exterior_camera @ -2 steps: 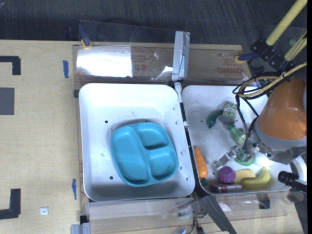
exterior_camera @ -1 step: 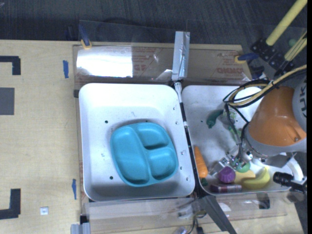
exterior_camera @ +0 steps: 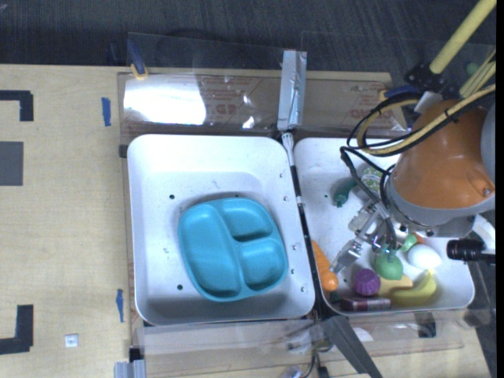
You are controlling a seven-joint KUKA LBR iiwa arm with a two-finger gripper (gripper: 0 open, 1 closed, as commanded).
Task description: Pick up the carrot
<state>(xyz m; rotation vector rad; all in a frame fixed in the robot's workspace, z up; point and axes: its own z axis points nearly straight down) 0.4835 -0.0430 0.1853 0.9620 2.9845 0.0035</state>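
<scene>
The arm hangs over the right bin (exterior_camera: 323, 164), its orange band just above the wrist, and the tool (exterior_camera: 364, 239) points down and toward the bin's near left part. Whether the tool is spread or pressed together I cannot tell; the metal parts blur into one bright cluster, and nothing is seen pinched in it.

The carrot (exterior_camera: 323, 264) lies just beyond the tool on the side away from the arm, close against the bin's wall next to the other bin, its length running along that wall. It looks apart from the tool, though only by a little. Crowded near the tool are a purple toy (exterior_camera: 365, 280), a green round piece (exterior_camera: 388, 265), a banana (exterior_camera: 417, 290) and a white egg-like thing (exterior_camera: 425, 256); a dark green item (exterior_camera: 343, 190) lies farther back. The left bin (exterior_camera: 150, 211), well apart from the tool, bears a blue divided plate (exterior_camera: 233, 247).

By my judgement the step in hand is the approach: the tool is low and near but not yet on the carrot. The next move calls for a short shift toward the wall, aligning across the carrot's narrow width, then a descent. The wall so close may block one side, and the purple toy could be nudged.
</scene>
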